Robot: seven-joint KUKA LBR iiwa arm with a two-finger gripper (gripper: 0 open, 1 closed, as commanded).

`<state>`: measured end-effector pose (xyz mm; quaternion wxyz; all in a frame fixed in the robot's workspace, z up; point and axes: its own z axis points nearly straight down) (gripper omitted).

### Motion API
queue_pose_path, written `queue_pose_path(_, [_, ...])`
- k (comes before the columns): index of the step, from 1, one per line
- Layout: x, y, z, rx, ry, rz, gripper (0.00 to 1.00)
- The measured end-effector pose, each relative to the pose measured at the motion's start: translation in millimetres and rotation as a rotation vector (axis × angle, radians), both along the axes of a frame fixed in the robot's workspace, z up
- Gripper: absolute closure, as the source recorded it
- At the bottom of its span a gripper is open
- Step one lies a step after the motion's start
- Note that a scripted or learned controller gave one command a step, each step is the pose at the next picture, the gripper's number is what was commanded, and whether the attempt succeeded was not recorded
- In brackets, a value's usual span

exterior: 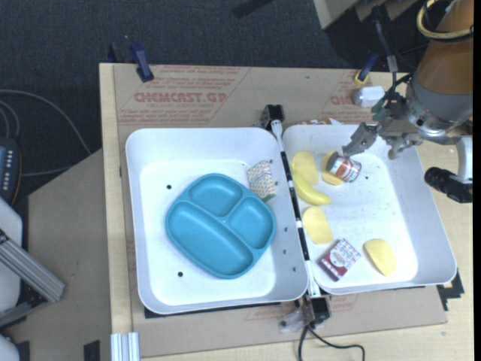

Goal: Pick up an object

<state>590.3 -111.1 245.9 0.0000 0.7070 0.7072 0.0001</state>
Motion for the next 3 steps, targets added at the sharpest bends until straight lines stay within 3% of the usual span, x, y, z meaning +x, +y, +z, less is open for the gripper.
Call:
queue_pose_path(1, [72, -26, -131, 0.0, 0.004, 0.0, 0.0])
queue_pose_path(2, [58, -25, -161, 0.0, 0.001, 0.0, 0.0])
queue_pose_path(3, [60, -25, -148, -0.001, -0.006, 0.0, 1.0])
